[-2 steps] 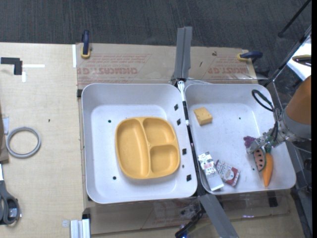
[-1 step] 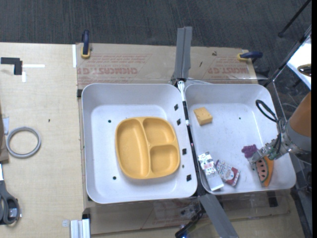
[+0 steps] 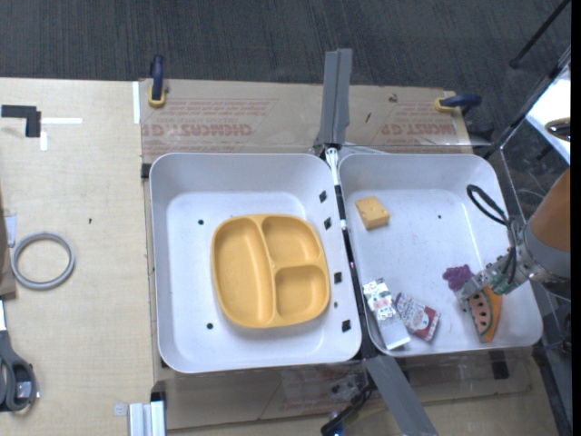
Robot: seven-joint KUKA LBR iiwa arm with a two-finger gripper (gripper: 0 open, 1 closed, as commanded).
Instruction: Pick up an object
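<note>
The right bin (image 3: 427, 175) holds a tan sponge-like block (image 3: 371, 212) near its back left. A purple toy (image 3: 457, 276) lies at mid right, with an orange watermelon-slice toy (image 3: 487, 312) just right of it. A small white printed packet (image 3: 379, 301) and a red-and-white packet (image 3: 418, 318) lie at the front. My gripper (image 3: 492, 277) comes in from the right edge and sits low between the purple toy and the watermelon slice, right above the slice. The left bin (image 3: 172, 243) holds a yellow divided plate (image 3: 270, 270).
A black cable loop (image 3: 487, 204) hangs over the right bin's far right side. On the bench to the left lie a grey tape ring (image 3: 40, 260) and scissors (image 3: 14, 380). Clamps (image 3: 157, 80) stand along the back edge.
</note>
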